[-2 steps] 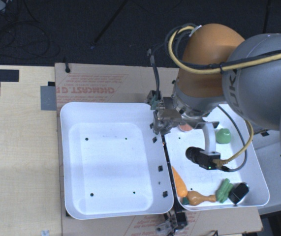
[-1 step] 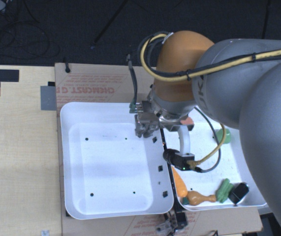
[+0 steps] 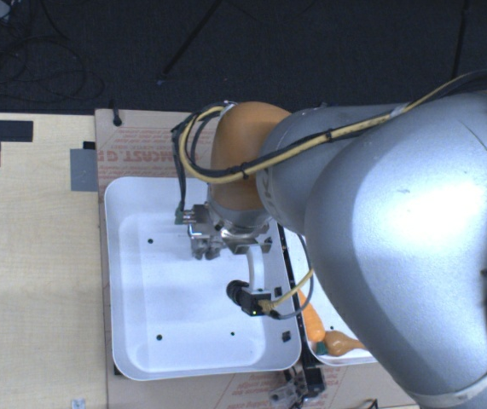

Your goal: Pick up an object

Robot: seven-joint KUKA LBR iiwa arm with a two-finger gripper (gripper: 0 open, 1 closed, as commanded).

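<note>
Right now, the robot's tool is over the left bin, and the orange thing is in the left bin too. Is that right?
Not quite. The tool does hang over the left bin, but the orange thing lies in the right bin, close beside the big grey arm. The camera view shows it.

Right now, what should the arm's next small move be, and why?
Probably shift the gripper sideways toward the right bin. It hangs over bare white floor in the left bin, so going down here would likely catch nothing. The orange pieces lie in a corner of the right bin, partly hidden under the arm.
</note>
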